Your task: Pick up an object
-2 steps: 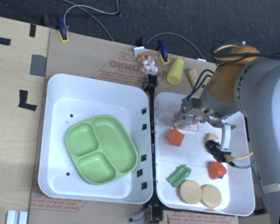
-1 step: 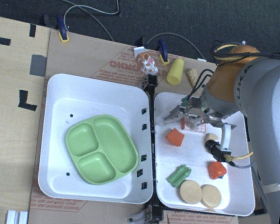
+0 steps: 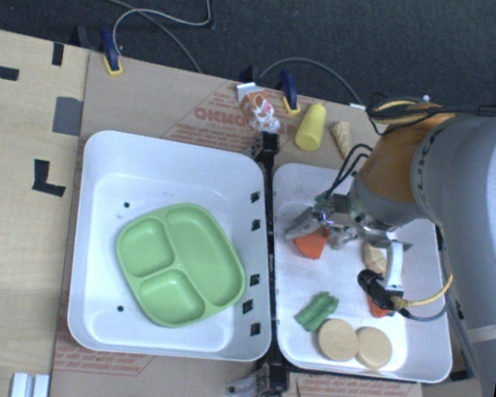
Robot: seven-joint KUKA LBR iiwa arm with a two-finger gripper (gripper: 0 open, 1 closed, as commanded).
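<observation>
Reaching in over the right bin (image 3: 409,361), my claw (image 3: 317,227) hangs low with its fingers spread, their tips straddling the orange block (image 3: 312,245) without clamping it. That block lies in the bin's upper left part; toward the bin's front edge lie a green piece (image 3: 315,310) and two tan discs (image 3: 355,344), and the green divided plate (image 3: 180,265) fills the left bin (image 3: 104,159) beside it.

A green tray (image 3: 180,265) is seen in the left bin (image 3: 104,159); the pincer (image 3: 316,228) is placed over an orange piece (image 3: 311,245) in the right bin (image 3: 430,351).
</observation>
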